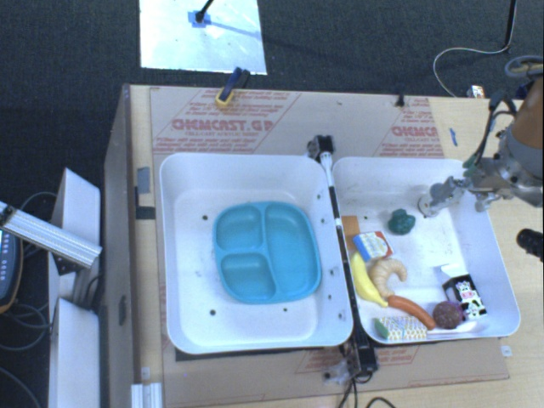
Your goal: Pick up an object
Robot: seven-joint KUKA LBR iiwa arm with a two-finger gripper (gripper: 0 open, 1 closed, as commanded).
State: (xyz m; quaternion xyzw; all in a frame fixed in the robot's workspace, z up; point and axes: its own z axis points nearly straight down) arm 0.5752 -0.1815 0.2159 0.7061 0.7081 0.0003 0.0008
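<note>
— Where is the arm (523, 138)?

— It reaches in from the right, over the far right part of the right bin (501, 266). Its gripper (435, 199) hangs above that bin's bare far end, with the dark green lump (402, 222) just beside it on the near left.

— And the jaws?

— I cannot tell how far apart they stand; the metal tip is small and blurred. Nothing shows between them.

— What lies in that bin?

— Everything is crowded toward the near end. A small blue and white carton (371, 245) sits near the divider, and just below it a yellow banana (366, 281) touches a pale croissant (389, 270). An orange carrot (410, 308) slants across in front of them, its tip by a dark purple round thing (447, 314). A black and white box (464, 294) is beside that, by the right wall, and a pale patterned packet (399, 328) lies against the near wall.

— The left bin (183, 228)?

— It holds a blue compartment tray (266, 252), flat in the middle. Both bins sit on the worktop (280, 117), on a printed cardboard sheet
</note>
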